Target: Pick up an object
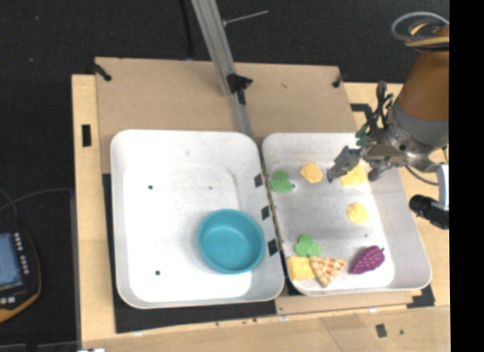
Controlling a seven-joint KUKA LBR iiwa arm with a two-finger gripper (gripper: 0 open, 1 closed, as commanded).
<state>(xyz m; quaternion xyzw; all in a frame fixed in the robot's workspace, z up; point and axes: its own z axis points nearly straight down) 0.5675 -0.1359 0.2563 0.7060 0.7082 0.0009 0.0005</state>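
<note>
End effector (354, 167), grip unclear, hangs near right bin's (412, 244) far edge.

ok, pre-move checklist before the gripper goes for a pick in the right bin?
1. Gripper over the right bin, near its upper edge: ok.
2. Object between the fingers: not ok, none seen there.
3. Nearest targets: yellow piece to the left of the gripper and yellow piece under it, each apart from other items: ok.
4. Clutter: pizza slice, yellow block and green piece crowd together at the lower edge; harder pick: not ok.
5. Purple grapes lie apart from the others: ok.
6. Blue bowl in the left bin, out of the path: ok.
</note>
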